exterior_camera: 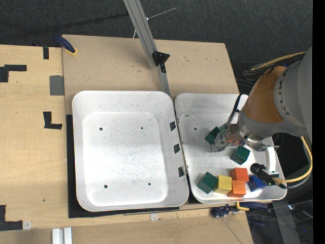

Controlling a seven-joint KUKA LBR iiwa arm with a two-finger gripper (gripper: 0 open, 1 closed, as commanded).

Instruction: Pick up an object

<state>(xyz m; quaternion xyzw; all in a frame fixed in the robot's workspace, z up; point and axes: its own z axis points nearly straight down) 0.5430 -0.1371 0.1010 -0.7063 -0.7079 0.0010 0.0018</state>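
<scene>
My gripper (222,139) is low inside the right bin (198,105), near its middle, on the grey arm with the orange band (264,98) that comes in from the right. A dark green block (212,134) lies tilted right against the gripper's left side; whether it is held is hidden. A second green block (239,154) sits just below and to the right of the gripper. Along the bin's front edge lie a green block (206,182), a yellow block (224,183), two orange blocks (238,174) and a blue block (256,182).
The left bin (81,105) stands beside the right one, with a raised divider between them. A slanted metal rail (144,27) runs down from the top to the bins' shared back corner. Cables hang at the right.
</scene>
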